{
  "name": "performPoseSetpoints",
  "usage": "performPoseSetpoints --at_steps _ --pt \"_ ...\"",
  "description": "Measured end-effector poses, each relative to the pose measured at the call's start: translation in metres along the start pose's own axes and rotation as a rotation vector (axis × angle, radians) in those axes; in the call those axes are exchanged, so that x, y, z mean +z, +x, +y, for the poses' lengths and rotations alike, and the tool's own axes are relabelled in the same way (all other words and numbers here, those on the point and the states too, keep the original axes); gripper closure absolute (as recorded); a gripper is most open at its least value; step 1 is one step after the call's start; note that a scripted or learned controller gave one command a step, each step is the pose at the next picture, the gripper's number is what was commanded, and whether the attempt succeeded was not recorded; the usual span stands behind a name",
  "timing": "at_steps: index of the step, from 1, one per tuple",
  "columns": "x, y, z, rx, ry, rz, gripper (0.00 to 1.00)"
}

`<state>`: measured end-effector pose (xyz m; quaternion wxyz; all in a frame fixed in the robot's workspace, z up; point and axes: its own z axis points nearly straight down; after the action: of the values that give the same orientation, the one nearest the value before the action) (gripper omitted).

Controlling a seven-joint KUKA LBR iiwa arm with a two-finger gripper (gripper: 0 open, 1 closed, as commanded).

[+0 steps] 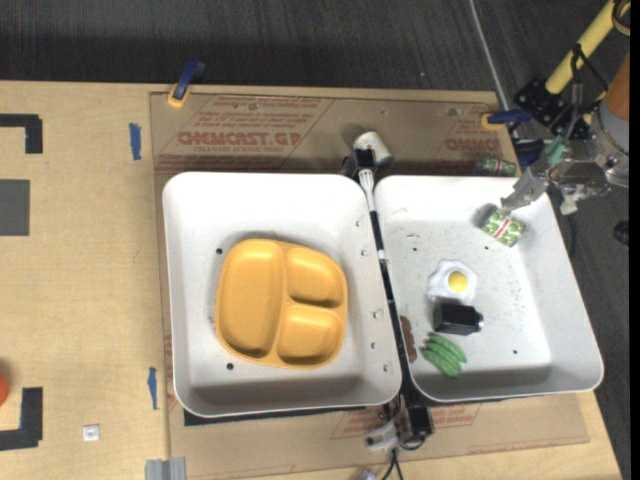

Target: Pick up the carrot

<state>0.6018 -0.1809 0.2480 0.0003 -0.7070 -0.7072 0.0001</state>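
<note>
Right-hand shallow white bin (560, 298) beneath my gripper (515, 200), finger state unclear, beside a small green-and-white packet (503, 227).

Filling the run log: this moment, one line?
end effector: by green-white item | place: right bin | yellow tray: left bin

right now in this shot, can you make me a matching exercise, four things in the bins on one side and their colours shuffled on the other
Things:
1. divided tray in the left bin
2. pea pod near the front of the right bin
3. block just behind the pea pod
4. fried egg toy behind the block

Colours:
a. black
b. white with a yellow centre
c. yellow-orange
d. green

Pairs: 1-c, 2-d, 3-a, 4-b
</note>
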Motion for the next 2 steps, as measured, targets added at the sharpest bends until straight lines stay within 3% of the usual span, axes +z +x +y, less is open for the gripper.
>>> performPoseSetpoints --at_steps 1,2 --pt "0.161 0.025 -0.051 -0.081 -0.003 -0.001 0.00" --pt "0.102 -0.021 0.011 -0.265 -0.004 -0.003 0.00"
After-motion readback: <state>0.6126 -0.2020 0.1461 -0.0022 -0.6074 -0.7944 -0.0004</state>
